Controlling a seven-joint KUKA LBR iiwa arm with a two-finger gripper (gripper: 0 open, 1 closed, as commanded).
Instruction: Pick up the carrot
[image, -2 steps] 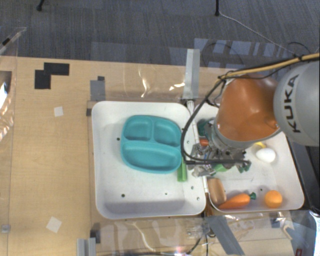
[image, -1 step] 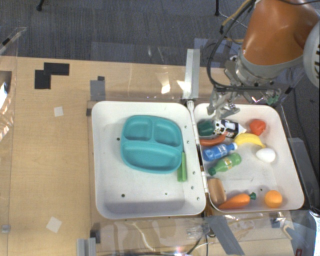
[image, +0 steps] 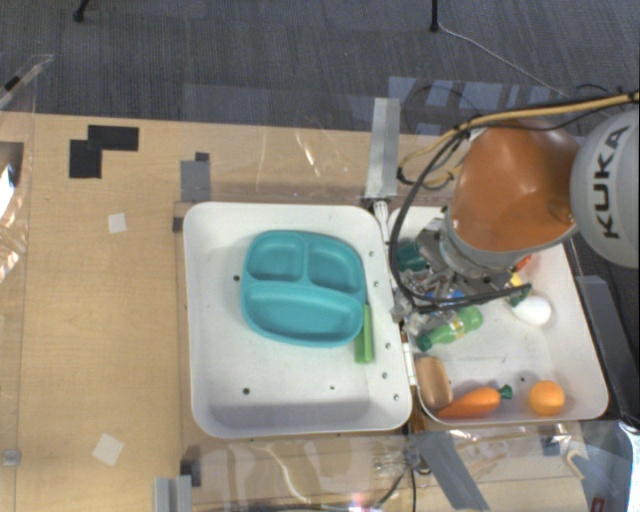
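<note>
Orange carrot (image: 470, 402) lies near the right bin's (image: 590, 385) front wall, below the jaws (image: 440, 290) — a green bottle (image: 450, 328) between, a round orange (image: 546, 397) beside it.

Counts on the table

Two white bins: left bin (image: 215, 400), right bin (image: 590, 385). One teal plate (image: 300, 290), one green stick (image: 365, 335), one carrot (image: 470, 402), one orange (image: 546, 397), one white egg (image: 532, 311), one green bottle (image: 452, 327), one brown piece (image: 433, 380).
</note>
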